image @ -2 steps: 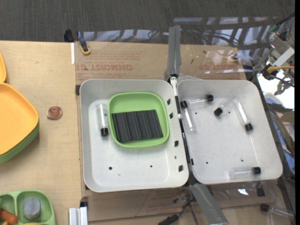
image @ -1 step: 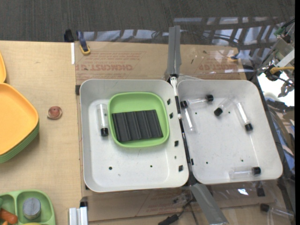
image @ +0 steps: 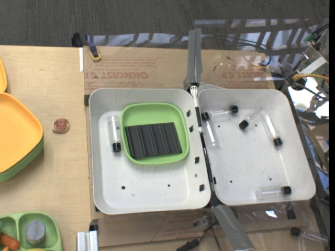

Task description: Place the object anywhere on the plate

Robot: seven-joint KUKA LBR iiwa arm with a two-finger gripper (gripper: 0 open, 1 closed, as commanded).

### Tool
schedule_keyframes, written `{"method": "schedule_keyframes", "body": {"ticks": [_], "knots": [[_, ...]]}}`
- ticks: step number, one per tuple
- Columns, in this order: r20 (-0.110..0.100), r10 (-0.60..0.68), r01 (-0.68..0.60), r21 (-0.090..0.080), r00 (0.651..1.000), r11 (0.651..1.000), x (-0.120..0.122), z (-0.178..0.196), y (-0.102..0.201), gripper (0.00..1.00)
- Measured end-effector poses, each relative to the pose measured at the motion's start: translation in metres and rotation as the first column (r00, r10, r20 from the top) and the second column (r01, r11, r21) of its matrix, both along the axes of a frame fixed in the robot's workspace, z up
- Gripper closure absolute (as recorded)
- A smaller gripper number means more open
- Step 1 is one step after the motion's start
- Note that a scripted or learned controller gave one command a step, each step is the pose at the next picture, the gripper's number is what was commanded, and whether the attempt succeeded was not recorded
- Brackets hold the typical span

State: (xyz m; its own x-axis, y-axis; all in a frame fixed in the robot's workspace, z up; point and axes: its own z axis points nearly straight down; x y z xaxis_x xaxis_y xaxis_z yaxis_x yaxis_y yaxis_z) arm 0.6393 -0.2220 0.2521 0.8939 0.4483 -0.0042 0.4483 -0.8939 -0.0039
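White plastic bins, two, shallow, side by side on printed brown cardboard [image: 136, 69]: left bin [image: 146, 197], right bin [image: 251, 166].

Left bin holds one square light-green plate [image: 154, 114] with rounded corners, carrying a dark grey ribbed insert [image: 154, 140] at its middle.

Clear plastic tubes with black caps, six counted:
- one in the left bin [image: 114, 134], lying just beside the plate's left rim, cap toward the camera, not on the plate
- five in the right bin: near the dividing wall [image: 209, 132], upper middle [image: 226, 110], short one at centre [image: 245, 122], right of centre [image: 272, 129], front right corner [image: 272, 192]

Surroundings: stacked orange plates [image: 15, 135] on the wooden bench at far left, a green compartment tray [image: 26, 231] at the lower left, a small red-brown knob [image: 61, 125] between the plates and bins.
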Motion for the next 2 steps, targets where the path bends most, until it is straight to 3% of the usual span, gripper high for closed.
{"method": "schedule_keyframes", "body": {"ticks": [2], "knots": [[0.002,-0.126,0.126,-0.002,0.992,0.992,-0.001,0.009,0.000,0.00]]}}
